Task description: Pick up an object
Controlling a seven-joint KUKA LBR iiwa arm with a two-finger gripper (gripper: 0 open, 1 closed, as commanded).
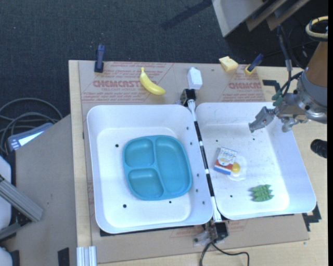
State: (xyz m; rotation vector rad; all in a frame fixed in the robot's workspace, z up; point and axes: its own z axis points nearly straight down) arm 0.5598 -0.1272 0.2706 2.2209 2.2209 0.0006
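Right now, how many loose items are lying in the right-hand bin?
2: a small packet near the bin's middle, and a green leafy piece toward its near right corner. Nothing looks hidden.

Dark blue-grey carpet floor (130, 26) lies beyond and far to the left of the gripper (271, 123). Beneath the gripper a bench top (83, 156) of tan board spreads out, with paper printed in red letters (117, 83) along its far edge. Well to the gripper's left, off the bench, grey cables (21, 111) coil on the floor, and nearer the camera a grey metal bar (21, 200) lies at a slant. Beyond the gripper stands a pale, boxy piece of furniture (244, 13). The light is even, and shadows are soft
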